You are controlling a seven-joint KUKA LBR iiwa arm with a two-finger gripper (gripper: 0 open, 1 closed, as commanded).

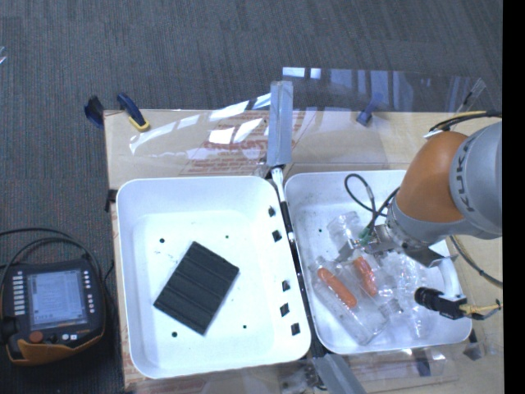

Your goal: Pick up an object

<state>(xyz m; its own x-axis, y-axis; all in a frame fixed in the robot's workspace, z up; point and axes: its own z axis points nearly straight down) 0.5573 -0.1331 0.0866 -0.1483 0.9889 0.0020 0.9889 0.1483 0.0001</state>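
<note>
Two orange sausages (pixel 349 282) lie near the right bin's (pixel 308 195) front edge; the claw (pixel 361 245) should be centred over one; its state cannot be told.

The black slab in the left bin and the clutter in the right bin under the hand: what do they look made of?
Black slab: matte and dark with fine parallel ribs, likely rubber or moulded plastic. Clear clutter: transparent and glossy with bright glints, probably thin plastic packaging. Two orange pieces: smooth and opaque, likely plastic or rubber. Both bins: white, slightly shiny, probably plastic.
</note>
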